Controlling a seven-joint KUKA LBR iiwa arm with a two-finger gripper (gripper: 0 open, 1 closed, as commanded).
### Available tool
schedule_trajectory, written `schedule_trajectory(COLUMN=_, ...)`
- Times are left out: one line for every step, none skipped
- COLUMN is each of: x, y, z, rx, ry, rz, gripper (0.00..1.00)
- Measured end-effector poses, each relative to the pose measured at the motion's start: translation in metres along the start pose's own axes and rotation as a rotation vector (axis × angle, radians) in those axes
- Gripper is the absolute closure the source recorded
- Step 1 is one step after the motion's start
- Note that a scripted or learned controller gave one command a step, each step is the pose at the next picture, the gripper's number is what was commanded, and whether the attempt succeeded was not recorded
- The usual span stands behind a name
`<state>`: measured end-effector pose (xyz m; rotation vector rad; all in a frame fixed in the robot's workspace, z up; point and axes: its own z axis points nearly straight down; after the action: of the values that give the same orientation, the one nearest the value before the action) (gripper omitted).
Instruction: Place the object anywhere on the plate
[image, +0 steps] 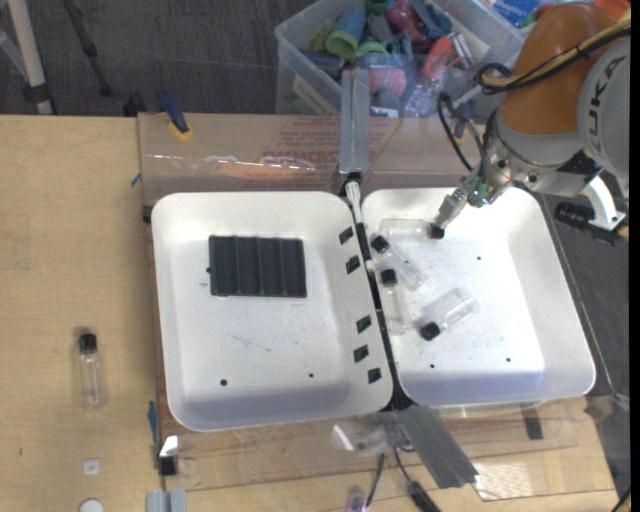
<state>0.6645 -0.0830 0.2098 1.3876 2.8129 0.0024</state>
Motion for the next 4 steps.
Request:
schedule_trajectory(x=0.098, y=-0.017, z=0.025, rx=0.006, ry=0.005, rz=0.381, gripper=1.00)
schedule_trajectory(x=0.058, y=0.046, z=-0.034, rx=0.001, ry=0.001, rz=0.300, gripper=1.00)
schedule_trajectory(x=0.181, y=0.091, z=0.025, rx=0.006, ry=0.004, rz=0.506, gripper=1.00)
schedule_trajectory(x=0.314, y=0.063, z=-0.060, rx=0.005, ry=0.004, rz=0.447, gripper=1.00)
